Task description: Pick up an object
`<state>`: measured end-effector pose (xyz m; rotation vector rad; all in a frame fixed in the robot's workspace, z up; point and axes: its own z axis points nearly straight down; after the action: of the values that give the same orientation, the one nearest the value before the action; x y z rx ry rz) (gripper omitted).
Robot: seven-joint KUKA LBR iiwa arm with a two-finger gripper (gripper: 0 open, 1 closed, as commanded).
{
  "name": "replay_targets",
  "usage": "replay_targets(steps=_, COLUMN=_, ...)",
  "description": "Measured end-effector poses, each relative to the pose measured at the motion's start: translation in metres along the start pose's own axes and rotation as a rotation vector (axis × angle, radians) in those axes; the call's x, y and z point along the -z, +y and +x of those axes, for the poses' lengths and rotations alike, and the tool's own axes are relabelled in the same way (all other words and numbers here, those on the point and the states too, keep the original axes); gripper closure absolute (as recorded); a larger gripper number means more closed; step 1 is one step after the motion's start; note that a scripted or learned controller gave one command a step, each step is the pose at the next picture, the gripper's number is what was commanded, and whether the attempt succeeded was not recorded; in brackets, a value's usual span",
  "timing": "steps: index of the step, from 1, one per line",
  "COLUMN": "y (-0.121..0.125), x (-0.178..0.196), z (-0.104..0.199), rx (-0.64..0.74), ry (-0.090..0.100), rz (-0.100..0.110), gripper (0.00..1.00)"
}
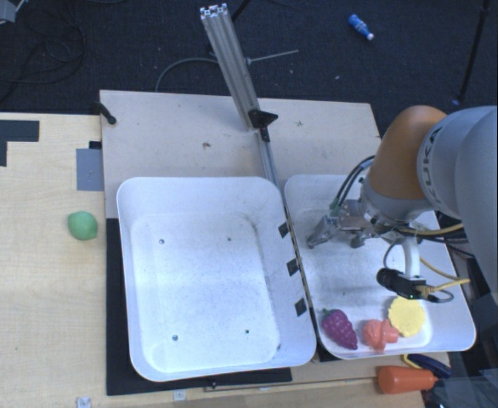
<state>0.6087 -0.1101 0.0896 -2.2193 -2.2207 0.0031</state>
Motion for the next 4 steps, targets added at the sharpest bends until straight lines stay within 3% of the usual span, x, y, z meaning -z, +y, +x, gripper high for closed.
replay_targets(steps=1, y=0.001, x=0.013, z=-0.001, rx=-0.003, ry=0.0, rz=-0.004, gripper=1.0)
replay_targets(steps=3, y=-0.009, x=0.113, z=-0.007, rx=-0.003, ry=-0.001, rz=-0.007, gripper=1.0)
replay_targets(steps=4, y=-0.009, x=0.115, z=-0.007, rx=-0.002, ry=0.0, rz=-0.003, gripper=1.0)
